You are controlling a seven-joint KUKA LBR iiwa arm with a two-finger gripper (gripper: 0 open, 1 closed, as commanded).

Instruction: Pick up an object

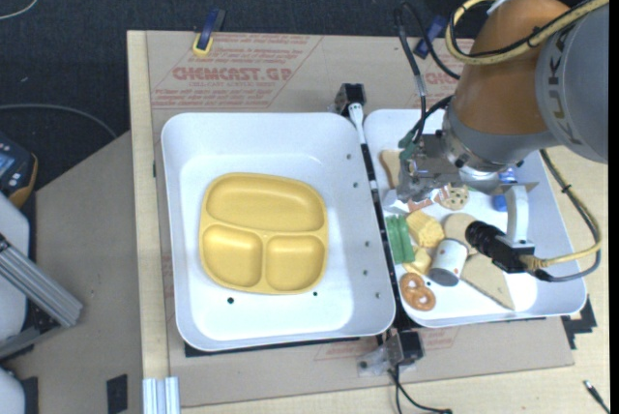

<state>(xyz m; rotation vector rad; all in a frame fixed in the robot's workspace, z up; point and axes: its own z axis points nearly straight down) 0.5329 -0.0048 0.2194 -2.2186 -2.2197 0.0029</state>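
My gripper (418,182) reaches down into the right bin (551,296), just above a small reddish-white item (418,205) near the bin's left side. Around it lie toy foods: a round cracker (452,198), a yellow chunk (424,228), a green strip (397,236), a white and grey cylinder (446,262), a pretzel (417,291), a tan wedge (491,283) and a beige piece (390,165). The arm's orange band (508,64) and grey wrist cover the bin's upper part.
The left bin (184,141) holds a yellow three-compartment tray (263,231). A black clamp (349,98) sits at the top of the divide between the bins. A black cable fitting (493,246) crosses the right bin. A blue item (499,202) peeks out by the wrist.
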